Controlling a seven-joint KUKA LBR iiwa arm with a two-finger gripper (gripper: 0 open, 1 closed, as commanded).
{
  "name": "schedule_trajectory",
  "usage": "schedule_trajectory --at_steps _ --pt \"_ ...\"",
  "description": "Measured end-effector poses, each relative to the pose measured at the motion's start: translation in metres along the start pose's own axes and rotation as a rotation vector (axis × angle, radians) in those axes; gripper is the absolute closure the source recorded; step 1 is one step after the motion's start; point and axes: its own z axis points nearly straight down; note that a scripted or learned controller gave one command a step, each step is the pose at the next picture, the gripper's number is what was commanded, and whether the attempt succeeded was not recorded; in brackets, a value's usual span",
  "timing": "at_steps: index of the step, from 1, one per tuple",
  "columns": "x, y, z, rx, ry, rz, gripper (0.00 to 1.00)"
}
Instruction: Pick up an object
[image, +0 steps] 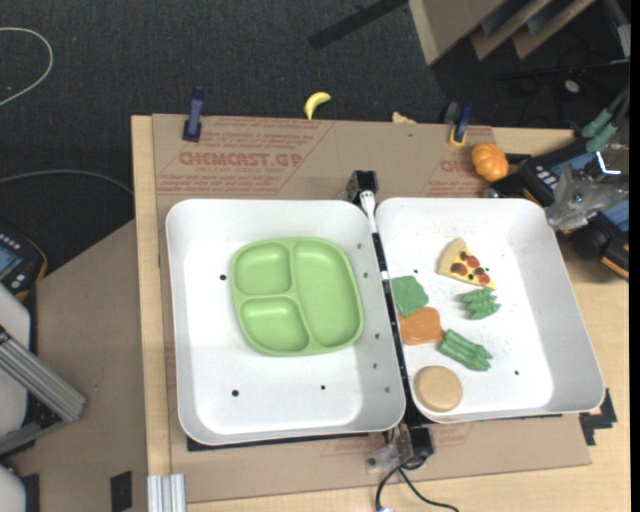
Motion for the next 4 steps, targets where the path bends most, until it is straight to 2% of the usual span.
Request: schedule_trajectory --at_steps 1,3,4 --pt "-0.089 0.0 -0.006 -0.007 -0.004 0.005 1.0" --pt "-0.168 0.001 -0.011 -0.007 -0.003 -0.002 1.0" --pt "-0.171 0.024 -0.016 -0.008 -0.004 -0.006 1.0"
